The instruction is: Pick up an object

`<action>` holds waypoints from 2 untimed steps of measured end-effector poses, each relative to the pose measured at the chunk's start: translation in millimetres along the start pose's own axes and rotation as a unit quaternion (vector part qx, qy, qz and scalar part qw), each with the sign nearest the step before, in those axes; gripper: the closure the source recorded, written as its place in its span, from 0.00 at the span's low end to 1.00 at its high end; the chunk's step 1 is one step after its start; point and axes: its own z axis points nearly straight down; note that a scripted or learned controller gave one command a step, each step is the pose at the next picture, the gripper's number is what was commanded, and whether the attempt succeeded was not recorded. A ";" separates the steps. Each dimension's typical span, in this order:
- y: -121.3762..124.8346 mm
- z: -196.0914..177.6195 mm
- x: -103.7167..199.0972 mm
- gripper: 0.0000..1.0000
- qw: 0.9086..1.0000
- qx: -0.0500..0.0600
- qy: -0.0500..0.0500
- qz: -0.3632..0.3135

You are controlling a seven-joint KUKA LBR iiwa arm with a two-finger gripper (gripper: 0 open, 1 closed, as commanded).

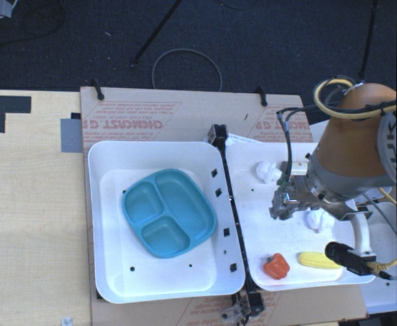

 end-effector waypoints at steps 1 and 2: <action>15.9 12.2 56.7 1.00 1.000 0.001 0.000 0.000; 21.8 19.1 103.7 1.00 1.000 0.001 -0.001 0.001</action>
